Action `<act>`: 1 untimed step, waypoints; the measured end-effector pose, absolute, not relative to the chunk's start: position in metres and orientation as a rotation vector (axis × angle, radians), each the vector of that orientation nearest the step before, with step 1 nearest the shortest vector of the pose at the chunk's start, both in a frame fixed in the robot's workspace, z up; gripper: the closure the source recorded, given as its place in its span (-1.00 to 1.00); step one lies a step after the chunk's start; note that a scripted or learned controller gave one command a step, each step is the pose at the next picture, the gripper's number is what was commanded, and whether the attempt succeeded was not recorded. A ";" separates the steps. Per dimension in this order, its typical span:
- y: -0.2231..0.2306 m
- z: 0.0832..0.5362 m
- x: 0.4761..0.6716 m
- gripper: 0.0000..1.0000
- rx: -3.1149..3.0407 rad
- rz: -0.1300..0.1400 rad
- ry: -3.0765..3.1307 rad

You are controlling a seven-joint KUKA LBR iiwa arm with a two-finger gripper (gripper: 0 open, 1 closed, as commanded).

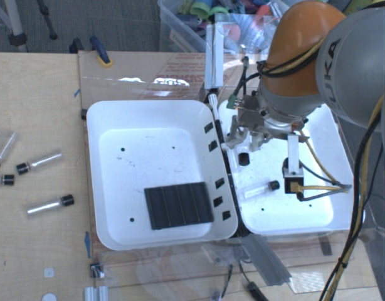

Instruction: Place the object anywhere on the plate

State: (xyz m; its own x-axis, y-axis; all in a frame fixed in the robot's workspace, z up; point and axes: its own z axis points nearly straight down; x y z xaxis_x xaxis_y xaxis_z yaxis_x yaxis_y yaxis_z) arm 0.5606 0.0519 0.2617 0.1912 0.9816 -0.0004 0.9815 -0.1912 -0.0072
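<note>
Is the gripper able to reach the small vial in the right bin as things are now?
Probably yes. The vial lies alone on the floor of the right bin, and the gripper hangs just above and behind it, with nothing between them.

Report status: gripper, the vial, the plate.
Gripper over right bin, near the divider. Vial lying on that bin's floor, not held. Black plate in left bin, bare.

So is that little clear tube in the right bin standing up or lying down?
Lying down. The tube rests flat on the floor of the right bin, black cap toward the right, below the gripper.
</note>
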 end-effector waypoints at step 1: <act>0.108 0.250 0.530 1.00 -2.149 0.008 -2.284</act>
